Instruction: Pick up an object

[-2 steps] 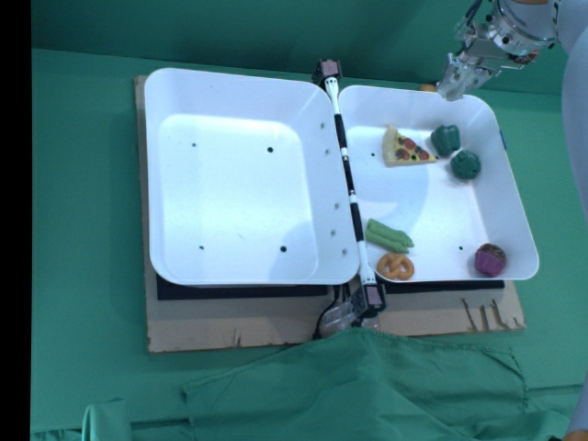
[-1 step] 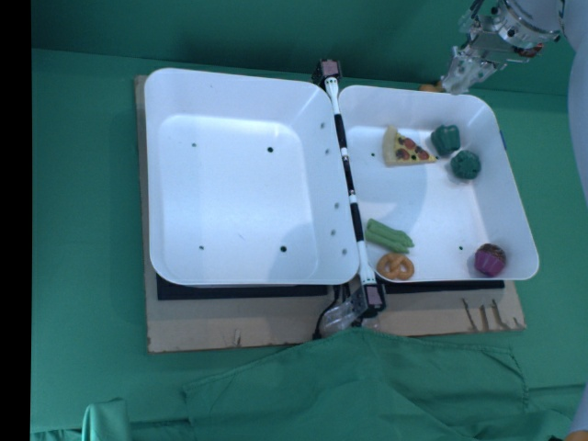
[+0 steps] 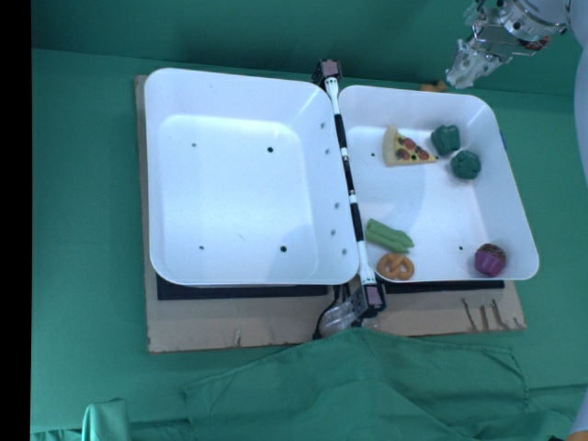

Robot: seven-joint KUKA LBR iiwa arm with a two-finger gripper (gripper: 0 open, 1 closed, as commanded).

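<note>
My end effector point(image 3: 462, 73) hangs above the far rim of the right bin point(image 3: 514, 219); I cannot tell its state. In that bin lie a pizza slice point(image 3: 405, 147), two green lumps, green beans point(image 3: 389, 236), a pretzel point(image 3: 396, 265) and a purple piece point(image 3: 490, 259).

Two bins, six toy foods

Two white bins point(image 3: 243, 90); one pizza slice point(image 3: 405, 147), two dark green vegetables point(image 3: 446, 139), one bean bundle point(image 3: 389, 236), one pretzel point(image 3: 396, 266), one purple cupcake point(image 3: 490, 259).

Green-draped bench point(image 3: 83, 200) under a brown board, probably cardboard point(image 3: 193, 338), bearing two white bins point(image 3: 165, 99).
</note>
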